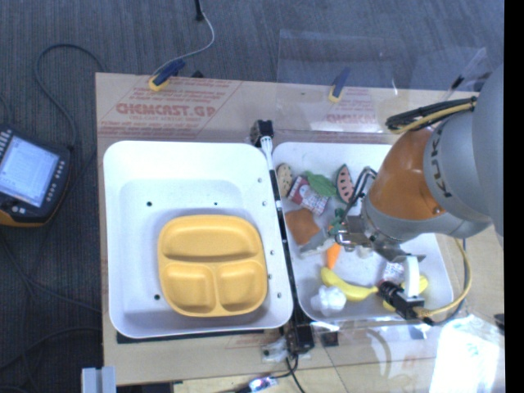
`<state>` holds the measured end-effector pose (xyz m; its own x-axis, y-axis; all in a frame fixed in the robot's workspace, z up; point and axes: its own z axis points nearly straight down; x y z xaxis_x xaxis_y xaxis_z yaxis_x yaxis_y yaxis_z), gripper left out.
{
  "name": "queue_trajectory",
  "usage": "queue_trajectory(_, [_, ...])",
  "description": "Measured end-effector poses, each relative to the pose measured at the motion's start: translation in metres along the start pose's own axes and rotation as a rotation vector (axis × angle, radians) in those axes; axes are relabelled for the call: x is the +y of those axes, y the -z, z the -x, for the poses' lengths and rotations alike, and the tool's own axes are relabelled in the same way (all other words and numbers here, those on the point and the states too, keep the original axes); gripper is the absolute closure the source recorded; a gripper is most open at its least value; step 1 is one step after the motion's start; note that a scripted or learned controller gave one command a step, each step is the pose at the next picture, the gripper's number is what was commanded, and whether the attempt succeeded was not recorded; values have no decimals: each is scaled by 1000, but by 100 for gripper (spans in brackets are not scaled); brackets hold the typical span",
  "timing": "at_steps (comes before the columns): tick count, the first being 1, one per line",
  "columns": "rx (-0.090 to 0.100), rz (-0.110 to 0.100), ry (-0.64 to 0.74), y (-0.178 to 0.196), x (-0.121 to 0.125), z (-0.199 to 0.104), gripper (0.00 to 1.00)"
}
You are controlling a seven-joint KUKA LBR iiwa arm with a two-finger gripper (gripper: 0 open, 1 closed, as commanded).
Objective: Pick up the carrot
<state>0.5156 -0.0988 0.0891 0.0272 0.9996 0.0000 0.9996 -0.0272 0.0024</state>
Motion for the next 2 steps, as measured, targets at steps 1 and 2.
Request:
queue_trajectory(1, [-3, 7, -2, 11, 2, 1, 100])
queue_trajectory(2, [-2, -4, -286, 95, 23, -63, 100])
